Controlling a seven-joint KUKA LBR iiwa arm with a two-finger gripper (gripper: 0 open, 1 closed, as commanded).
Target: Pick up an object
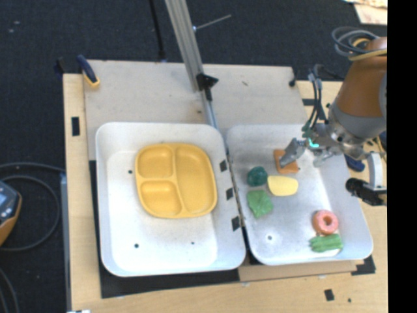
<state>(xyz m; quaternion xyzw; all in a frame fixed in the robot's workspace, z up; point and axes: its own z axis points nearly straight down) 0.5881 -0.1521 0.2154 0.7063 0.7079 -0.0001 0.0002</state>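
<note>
The orange block (287, 162) sits right under my pincer (296, 150); whether I'm spread or pinching, I cannot tell. A glancing tip could shove it onto the yellow piece (283, 186) beyond.

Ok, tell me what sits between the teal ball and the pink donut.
The yellow piece lies between the teal ball and the pink donut, seen in the camera view.

I see a divided tray (176, 178) in the left bin (117, 240). Right bin (260, 250): block (287, 165) near far edge, ball (257, 175) by left wall, ring (325, 222) toward near right corner.
</note>
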